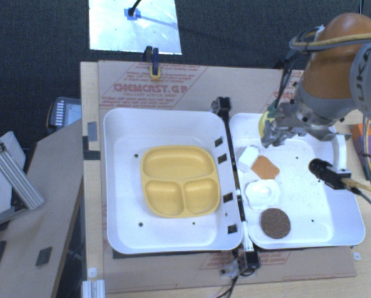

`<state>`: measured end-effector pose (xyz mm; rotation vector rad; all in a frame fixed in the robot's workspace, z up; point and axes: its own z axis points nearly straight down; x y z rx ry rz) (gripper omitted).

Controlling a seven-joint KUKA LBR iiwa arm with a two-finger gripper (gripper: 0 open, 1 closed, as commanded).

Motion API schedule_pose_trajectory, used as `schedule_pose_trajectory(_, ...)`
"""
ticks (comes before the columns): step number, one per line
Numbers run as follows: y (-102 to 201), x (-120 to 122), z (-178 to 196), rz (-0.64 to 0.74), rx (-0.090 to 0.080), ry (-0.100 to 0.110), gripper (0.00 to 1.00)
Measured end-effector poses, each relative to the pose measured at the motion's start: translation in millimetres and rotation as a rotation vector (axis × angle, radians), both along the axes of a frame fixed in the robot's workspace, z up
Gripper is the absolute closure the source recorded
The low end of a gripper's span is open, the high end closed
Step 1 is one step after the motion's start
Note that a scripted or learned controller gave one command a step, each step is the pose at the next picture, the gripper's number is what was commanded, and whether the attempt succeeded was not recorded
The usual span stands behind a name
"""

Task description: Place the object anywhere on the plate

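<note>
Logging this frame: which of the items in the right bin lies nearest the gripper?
The small white block, at the bin's left edge just below the gripper; the orange piece, white piece and brown disc lie farther down.

Two shallow white bins sit side by side on the worktop (92, 166): the left bin (120, 129) and the right bin (347, 219). The left bin contains one yellow plate (179, 180) with three compartments. The right bin contains four small objects: one white block (247, 158), one orange square piece (265, 167), one white piece (262, 192) and one brown round disc (275, 223). One arm (337, 61) reaches over the right bin.
</note>
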<state>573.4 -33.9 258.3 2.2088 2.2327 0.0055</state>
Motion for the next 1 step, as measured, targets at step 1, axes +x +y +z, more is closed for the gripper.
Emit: schedule_pose_trajectory(1, 57.5, 25.7, -7.6, 0.000, 0.000, 0.001, 1.00)
